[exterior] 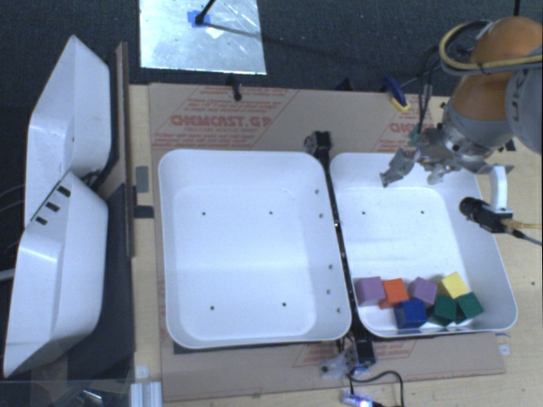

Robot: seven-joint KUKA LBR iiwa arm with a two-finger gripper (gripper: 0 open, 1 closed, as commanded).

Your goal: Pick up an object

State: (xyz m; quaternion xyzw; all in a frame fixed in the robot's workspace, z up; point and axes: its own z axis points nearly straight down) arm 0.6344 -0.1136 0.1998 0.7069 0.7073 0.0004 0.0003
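Several small blocks lie bunched along the front wall of the right bin [424, 227]: a purple block [368, 289], an orange block [394, 292], a second purple block [422, 291], a yellow block [455, 284], a blue block [411, 313] and two green blocks [443, 309]. My gripper [416, 173] hangs over the far edge of the same bin, well away from the blocks. Its fingers are spread open and nothing sits between them.
The left bin [246, 244] adjoins the right one, with a black divider strip [339, 244] between them. Spare white bins [59, 227] lean at the far left. A shiny metal sheet [202, 24] lies beyond the bench.
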